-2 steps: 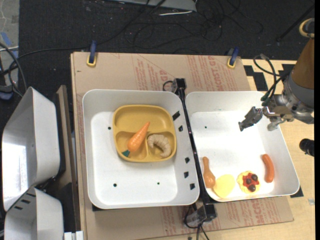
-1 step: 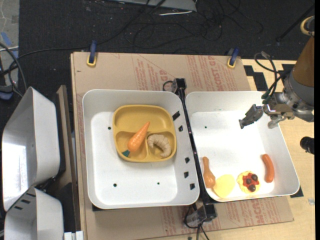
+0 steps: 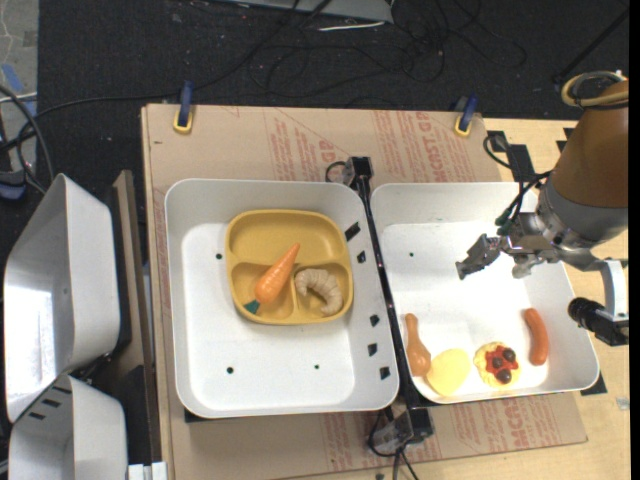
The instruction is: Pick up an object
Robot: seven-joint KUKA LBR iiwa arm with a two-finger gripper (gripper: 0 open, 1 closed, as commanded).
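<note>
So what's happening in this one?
A grey and orange robot arm reaches in from the right, its gripper hanging over the right bin with nothing between its fingers. Toy food lies along that bin's near edge: a drumstick, a yellow disc, a small tart and a sausage. In the left bin, a yellow divided plate holds a carrot and a shrimp. Nothing has been picked up yet.

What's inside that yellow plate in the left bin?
The yellow plate has compartments: a toy carrot lies slanted across the divider, and a pale shrimp-like piece sits in the lower right one. Whatever lies under them is covered.
</note>
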